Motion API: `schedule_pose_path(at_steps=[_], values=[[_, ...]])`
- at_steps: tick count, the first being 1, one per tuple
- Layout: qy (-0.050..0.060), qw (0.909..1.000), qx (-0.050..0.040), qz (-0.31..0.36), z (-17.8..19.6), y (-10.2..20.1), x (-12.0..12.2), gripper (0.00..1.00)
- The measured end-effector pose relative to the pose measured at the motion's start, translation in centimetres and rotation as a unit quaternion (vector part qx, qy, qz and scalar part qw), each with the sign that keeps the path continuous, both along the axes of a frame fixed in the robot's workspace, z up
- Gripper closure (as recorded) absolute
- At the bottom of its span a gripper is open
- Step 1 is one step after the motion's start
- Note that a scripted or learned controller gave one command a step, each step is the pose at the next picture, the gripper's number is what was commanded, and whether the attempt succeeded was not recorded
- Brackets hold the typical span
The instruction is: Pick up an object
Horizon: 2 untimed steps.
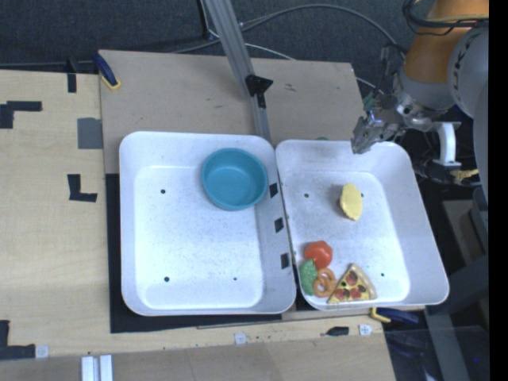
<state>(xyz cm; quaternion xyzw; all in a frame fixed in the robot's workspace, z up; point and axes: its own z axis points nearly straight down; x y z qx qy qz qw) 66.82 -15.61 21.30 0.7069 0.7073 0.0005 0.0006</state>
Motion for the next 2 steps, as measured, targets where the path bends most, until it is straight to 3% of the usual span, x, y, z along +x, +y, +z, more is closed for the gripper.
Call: schedule_pose_path(at_steps=[2], values=[[0.001,1.0000,0.0004,0.001,0.6,10.3,-2.6,1.00]])
